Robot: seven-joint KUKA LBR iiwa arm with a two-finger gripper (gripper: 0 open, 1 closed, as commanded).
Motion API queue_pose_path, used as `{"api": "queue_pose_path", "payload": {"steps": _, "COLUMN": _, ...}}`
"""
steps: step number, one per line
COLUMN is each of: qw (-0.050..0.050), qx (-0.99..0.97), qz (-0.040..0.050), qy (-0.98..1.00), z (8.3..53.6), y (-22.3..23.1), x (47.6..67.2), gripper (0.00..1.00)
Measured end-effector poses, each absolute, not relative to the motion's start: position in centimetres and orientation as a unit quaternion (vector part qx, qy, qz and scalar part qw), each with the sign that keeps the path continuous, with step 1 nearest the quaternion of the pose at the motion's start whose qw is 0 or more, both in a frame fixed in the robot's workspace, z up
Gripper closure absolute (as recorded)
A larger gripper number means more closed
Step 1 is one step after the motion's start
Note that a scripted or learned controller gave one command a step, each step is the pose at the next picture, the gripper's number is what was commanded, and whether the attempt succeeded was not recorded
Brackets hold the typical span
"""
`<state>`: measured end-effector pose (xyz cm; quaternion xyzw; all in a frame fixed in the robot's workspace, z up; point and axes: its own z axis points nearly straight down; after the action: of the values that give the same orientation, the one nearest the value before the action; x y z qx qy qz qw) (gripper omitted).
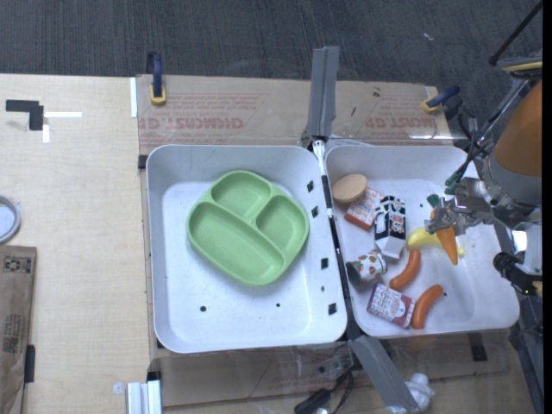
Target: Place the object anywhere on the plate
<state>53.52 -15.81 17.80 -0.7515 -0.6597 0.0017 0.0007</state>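
A green plate (248, 226) is seen at the centre of the left bin (164, 257). In the right bin (483, 313), toy food is piled near the middle; a carrot (448, 242) lies at 3 o'clock of it, just under the gripper (448, 216). Jaw state cannot be told.

Left bin (172, 257) has loads of open floor around the green plate (248, 227), easy approach from above. Right bin (483, 313) is crowded: toy sausages (405, 270), small cartons (390, 304), a carrot (448, 244) bunched mid-bin. The upright divider (324, 93) stands between both bins.
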Motion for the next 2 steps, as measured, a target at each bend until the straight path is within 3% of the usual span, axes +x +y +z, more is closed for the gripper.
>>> {"api": "queue_pose_path", "payload": {"steps": 1, "qw": 0.001, "qx": -0.742, "qz": 0.0016, "qy": -0.670, "z": 19.1, "y": -8.0, "x": 53.2, "gripper": 1.00}}
{"api": "queue_pose_path", "payload": {"steps": 2, "qw": 0.001, "qx": -0.771, "qz": 0.0018, "qy": -0.637, "z": 20.1, "y": -7.7, "x": 53.2, "gripper": 1.00}}
